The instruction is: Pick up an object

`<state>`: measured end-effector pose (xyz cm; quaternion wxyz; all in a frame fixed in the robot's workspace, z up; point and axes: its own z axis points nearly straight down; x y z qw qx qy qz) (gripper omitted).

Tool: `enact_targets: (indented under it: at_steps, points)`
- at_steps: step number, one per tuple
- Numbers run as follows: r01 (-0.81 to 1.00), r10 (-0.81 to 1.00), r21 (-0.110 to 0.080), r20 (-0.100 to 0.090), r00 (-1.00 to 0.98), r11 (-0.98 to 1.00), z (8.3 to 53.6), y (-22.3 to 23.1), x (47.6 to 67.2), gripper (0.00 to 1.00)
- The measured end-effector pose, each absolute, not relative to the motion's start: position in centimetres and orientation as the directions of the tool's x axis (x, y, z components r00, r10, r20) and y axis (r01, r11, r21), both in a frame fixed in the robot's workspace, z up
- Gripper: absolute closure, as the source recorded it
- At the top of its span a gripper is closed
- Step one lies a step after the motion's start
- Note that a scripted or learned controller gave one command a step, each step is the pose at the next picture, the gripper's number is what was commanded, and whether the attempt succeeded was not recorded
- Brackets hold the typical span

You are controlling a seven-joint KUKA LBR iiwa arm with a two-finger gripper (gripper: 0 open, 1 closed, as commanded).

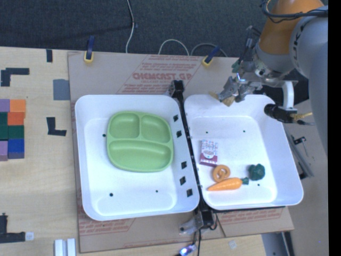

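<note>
We see the gripper (230,96) poised over the far rim of the right bin (277,143), nothing between its fingers; whether they stand apart or together we cannot tell. The candidates lie well away, near the bin's front: a carrot (226,184) touching a pretzel (221,172), a small packet (209,151) just behind, a green lump (256,171) beside. The left bin (90,159) holds a green tray (140,142). We judge the pick not yet begun.

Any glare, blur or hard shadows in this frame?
Camera view: even, soft lighting; the two shallow white bins read bright but their edges hold; the green divided plastic plate shows mild sheen; the orange toy carrot casts only a faint shadow; the end effector looks slightly soft, small detail unclear.
</note>
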<state>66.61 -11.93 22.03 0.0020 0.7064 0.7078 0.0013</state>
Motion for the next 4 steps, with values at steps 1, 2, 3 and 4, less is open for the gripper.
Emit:
enact_targets:
  at_steps: [1,2,3,4]
  points:
    - [1.000,1.000,0.005,-0.001,-0.002,0.002,27.2,-11.9,66.7,1.00]
    - [1.000,1.000,-0.003,0.001,-0.005,0.005,25.2,-6.3,66.0,1.00]
    - [1.000,1.000,-0.004,0.001,-0.006,0.006,23.6,-1.0,65.7,1.00]
    - [1.000,1.000,-0.003,0.001,-0.007,0.007,23.1,5.0,64.4,1.00]
